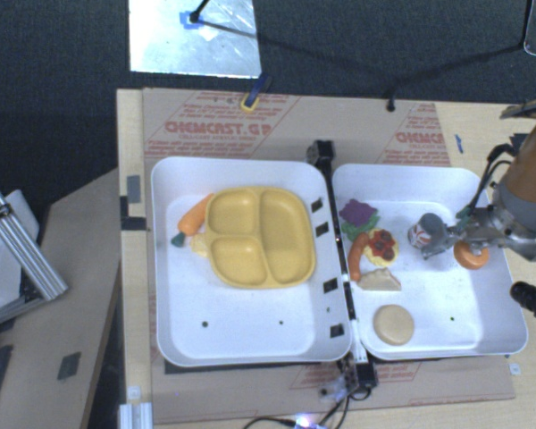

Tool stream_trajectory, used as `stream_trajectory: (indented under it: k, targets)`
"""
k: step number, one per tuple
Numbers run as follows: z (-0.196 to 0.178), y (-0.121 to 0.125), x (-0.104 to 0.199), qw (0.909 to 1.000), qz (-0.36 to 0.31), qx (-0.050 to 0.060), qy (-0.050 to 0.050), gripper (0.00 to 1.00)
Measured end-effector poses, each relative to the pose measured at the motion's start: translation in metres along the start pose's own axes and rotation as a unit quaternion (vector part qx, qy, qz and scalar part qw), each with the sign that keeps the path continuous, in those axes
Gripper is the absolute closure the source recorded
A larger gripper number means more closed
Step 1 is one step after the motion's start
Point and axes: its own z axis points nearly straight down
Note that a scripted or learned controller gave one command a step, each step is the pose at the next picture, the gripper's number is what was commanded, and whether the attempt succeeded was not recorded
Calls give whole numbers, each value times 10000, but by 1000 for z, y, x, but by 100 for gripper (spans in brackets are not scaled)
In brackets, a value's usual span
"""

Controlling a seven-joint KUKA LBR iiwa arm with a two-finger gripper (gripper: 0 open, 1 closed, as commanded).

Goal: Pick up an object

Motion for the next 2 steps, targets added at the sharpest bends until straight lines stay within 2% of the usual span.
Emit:
stream_trajectory:
  k: [1,2]
  targets:
    - [58,-3,-8,10000,5,7,3,0]
    - [73,0,-9,10000,0,-34,-5,0]
